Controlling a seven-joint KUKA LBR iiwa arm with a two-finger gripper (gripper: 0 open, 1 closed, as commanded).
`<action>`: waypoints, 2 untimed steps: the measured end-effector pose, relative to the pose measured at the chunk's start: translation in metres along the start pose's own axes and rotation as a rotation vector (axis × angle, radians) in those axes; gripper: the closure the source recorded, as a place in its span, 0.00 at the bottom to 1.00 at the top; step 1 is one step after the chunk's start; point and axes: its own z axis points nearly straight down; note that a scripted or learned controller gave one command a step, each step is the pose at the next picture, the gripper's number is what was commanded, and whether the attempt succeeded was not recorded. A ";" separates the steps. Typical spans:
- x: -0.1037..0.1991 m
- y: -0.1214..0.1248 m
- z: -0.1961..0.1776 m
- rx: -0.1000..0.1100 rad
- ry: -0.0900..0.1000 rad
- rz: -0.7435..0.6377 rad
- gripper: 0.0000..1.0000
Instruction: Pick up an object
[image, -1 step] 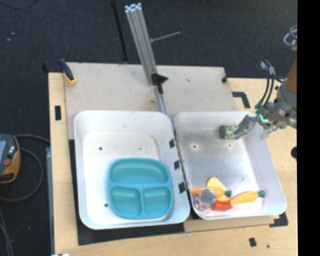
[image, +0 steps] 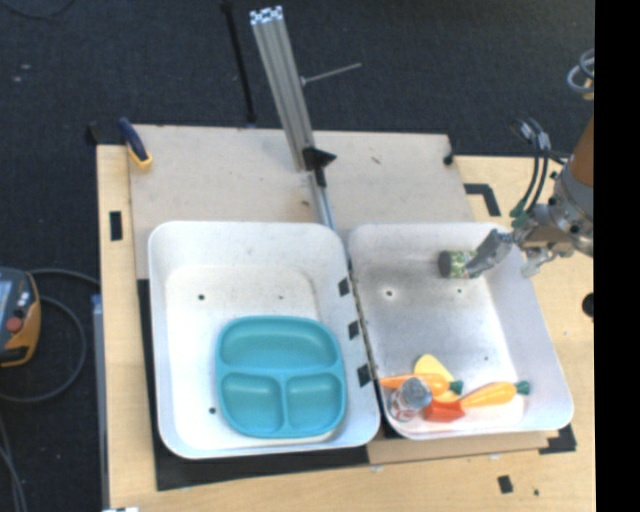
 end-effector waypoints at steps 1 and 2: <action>-0.001 0.001 0.063 0.005 0.000 0.001 0.00; -0.001 0.001 0.126 0.005 -0.001 0.002 0.00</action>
